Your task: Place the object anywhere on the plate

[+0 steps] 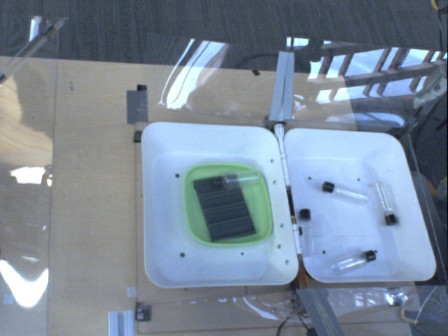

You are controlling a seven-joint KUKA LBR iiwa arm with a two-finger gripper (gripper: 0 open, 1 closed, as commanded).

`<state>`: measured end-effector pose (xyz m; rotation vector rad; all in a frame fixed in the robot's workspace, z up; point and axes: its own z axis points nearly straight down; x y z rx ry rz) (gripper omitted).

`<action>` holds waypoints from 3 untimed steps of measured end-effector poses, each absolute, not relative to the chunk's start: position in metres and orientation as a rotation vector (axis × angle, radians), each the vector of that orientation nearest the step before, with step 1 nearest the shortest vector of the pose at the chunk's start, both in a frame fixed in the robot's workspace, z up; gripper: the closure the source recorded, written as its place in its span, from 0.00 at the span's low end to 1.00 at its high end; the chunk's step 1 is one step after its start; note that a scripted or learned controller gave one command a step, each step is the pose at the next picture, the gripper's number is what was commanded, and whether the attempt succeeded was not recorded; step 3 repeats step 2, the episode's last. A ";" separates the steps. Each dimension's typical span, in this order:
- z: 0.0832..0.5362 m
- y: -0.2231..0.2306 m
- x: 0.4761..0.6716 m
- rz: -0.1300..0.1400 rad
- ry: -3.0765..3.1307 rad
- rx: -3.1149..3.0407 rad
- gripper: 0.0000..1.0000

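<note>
A green square plate (260, 219) lies in the left bin (161, 208). A dark grey ridged block (222, 208) rests on the plate, and a clear tube with a dark cap (238, 180) lies across the block's far end. In the right bin (413, 201), several clear tubes with black caps lie scattered: one near the back left (341, 190), one at the right (385, 201), one at the front (355, 260). A loose black cap (304, 215) sits by the bin's left wall.
A grey metal post (283, 86) stands behind the seam between the bins. A small dark bracket (137, 105) sits on the wooden bench behind the left bin. Clear sheeting with glare lies across the bench's far side.
</note>
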<state>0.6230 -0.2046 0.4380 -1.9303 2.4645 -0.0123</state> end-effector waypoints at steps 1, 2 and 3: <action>0.438 -0.204 0.613 -0.011 2.179 -2.251 0.00; 0.437 -0.190 0.613 -0.013 1.752 -2.598 0.00; 0.437 -0.190 0.613 -0.013 1.752 -2.598 0.00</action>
